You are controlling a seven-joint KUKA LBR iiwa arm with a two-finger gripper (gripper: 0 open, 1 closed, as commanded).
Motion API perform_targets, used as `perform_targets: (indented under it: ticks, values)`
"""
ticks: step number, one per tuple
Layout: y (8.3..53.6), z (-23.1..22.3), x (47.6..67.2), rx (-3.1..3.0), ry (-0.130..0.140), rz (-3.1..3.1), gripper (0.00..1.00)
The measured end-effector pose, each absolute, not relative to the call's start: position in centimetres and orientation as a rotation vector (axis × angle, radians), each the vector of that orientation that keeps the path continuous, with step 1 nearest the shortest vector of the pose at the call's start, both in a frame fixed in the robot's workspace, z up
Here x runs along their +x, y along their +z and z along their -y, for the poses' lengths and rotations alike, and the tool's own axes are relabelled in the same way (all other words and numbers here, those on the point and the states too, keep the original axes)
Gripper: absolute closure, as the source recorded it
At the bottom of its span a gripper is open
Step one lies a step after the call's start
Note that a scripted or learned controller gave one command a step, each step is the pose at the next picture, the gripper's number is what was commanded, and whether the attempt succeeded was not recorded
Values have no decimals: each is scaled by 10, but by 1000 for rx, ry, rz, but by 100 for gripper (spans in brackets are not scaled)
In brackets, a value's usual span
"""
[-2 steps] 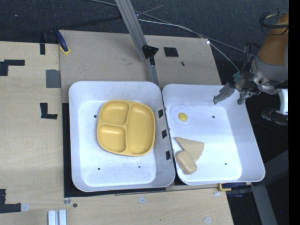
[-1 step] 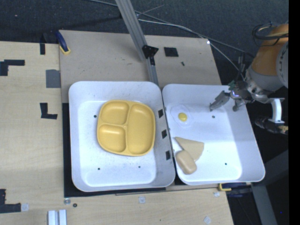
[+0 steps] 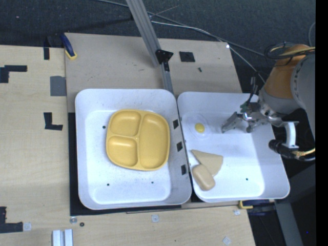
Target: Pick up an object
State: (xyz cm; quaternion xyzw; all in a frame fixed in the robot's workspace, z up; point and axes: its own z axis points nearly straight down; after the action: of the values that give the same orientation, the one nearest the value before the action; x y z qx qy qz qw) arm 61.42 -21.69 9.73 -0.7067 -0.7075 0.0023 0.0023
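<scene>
The hand [image 3: 229,126] hangs open and holding nothing above the right bin [image 3: 266,183]; likely lining up on the small yellow piece [image 3: 200,128] nearby.

Two white bins [image 3: 92,188] sit side by side. One yellow divided plate [image 3: 138,139], one small yellow ball [image 3: 200,128], and two beige wedges [image 3: 207,160].

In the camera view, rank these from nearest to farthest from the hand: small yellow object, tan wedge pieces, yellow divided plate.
From the hand:
1. Small yellow object, right bin, just to its left.
2. Tan wedge pieces, right bin's front-left area.
3. Yellow divided plate, left bin.
</scene>
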Motion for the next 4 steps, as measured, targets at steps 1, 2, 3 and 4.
perform_targets:
  ticks: [1, 2, 3, 4]
  values:
    - [111, 217, 616, -2219, 3, 2224, 100]
    - [154, 216, 616, -2222, -3, 2225, 100]
    - [217, 213, 618, -2222, -4, 2227, 100]
    - [263, 218, 616, -2222, -3, 2226, 100]
